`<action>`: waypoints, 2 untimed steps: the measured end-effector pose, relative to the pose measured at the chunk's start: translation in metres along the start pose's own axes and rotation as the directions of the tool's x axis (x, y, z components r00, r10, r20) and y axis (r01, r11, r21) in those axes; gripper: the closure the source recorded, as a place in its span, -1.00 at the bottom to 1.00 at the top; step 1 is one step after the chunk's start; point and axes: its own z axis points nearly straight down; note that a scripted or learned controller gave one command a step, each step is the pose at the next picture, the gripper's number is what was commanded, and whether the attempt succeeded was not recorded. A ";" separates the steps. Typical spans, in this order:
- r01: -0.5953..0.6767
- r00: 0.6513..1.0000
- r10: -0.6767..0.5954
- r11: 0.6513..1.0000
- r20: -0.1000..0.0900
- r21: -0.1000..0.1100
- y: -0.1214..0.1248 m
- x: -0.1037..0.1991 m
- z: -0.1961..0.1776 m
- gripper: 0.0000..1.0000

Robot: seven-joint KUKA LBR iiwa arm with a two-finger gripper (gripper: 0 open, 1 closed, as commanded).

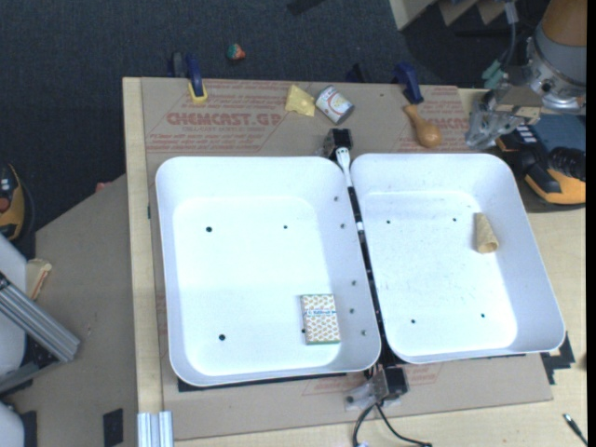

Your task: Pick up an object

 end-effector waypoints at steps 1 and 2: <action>-0.013 1.000 0.013 1.000 0.009 -0.012 -0.006 -0.063 -0.030 1.00; -0.003 1.000 0.003 1.000 0.002 -0.003 0.023 -0.019 0.008 1.00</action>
